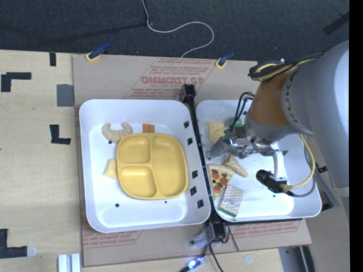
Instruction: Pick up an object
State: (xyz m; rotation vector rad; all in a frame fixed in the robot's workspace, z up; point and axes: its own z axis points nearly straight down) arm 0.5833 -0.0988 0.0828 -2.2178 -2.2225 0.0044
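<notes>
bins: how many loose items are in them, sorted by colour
Yellow or cream: 5 (divided plate, curved piece, wedge, lump, wedge)
Brown: 1 (small block)
Printed multicolour: 2 (pizza slice, packet)
Total: 8

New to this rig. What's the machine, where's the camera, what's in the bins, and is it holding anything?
One camera looks down at a slant on two shallow white bins. The grey arm with the orange band reaches in from the right; its gripper is low in the right bin, among small items: a pale yellow piece, a wedge, a pizza-slice toy and a patterned packet. The left bin holds a yellow divided plate and a tan curved piece. Whether anything is gripped is not clear.
</notes>
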